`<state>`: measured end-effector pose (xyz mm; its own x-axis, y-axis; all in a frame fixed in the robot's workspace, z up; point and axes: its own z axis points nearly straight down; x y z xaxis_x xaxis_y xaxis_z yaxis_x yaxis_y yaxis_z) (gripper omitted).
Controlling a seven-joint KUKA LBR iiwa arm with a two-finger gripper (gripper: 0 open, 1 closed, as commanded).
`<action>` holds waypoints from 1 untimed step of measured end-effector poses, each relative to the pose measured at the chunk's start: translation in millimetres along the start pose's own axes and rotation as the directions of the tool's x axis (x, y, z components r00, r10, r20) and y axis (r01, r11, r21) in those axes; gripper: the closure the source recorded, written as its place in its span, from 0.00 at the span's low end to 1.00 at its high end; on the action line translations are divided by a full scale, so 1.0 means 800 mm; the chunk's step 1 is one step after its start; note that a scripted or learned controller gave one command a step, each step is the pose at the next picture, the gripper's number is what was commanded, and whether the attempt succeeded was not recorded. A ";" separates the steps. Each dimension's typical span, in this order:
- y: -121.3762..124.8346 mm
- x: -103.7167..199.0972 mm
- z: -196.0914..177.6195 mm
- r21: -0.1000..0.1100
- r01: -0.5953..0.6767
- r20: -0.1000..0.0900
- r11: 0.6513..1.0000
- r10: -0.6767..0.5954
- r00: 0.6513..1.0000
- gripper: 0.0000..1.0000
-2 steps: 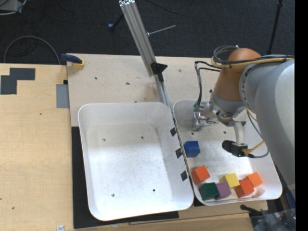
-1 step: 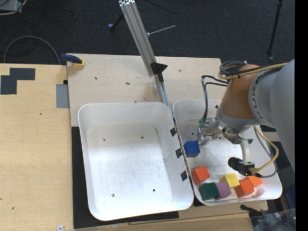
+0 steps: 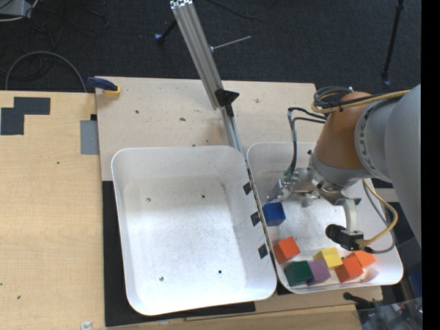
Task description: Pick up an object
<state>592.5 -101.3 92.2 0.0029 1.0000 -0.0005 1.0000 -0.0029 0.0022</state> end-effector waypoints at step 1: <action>0.000 -0.001 -0.012 0.002 -0.004 -0.001 1.000 0.004 1.000 1.00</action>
<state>592.2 -102.2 102.1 0.0073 1.0000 0.0008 1.0000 -0.0073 0.0006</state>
